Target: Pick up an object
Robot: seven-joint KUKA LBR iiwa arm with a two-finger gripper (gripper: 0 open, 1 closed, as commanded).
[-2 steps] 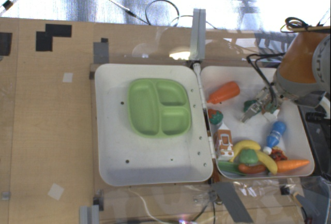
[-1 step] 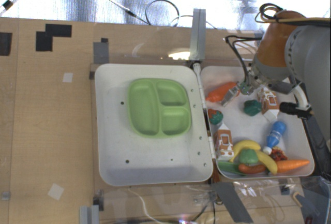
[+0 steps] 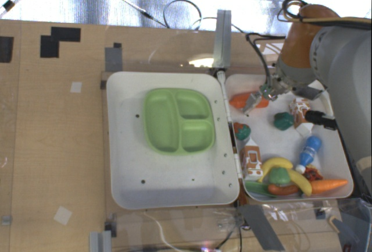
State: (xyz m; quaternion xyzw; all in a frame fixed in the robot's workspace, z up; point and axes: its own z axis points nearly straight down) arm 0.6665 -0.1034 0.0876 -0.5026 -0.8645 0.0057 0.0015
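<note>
Your orange toy (image 3: 239, 100) lies at the back left of the right bin (image 3: 337, 155), with the claw (image 3: 251, 106) right on it. You cannot tell how the claw stands. A green divided plate (image 3: 178, 121) sits in the left bin (image 3: 125, 152).

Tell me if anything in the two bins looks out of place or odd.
Nothing is spilled or broken. The green divided plate sits slightly askew in the left bin, and the toys are heaped at the near edge of the right bin.

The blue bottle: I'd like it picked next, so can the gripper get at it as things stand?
Probably yes. The blue bottle lies on top in the right bin, nothing over it, and the gripper hangs above that bin. The banana lies close beside it.
</note>
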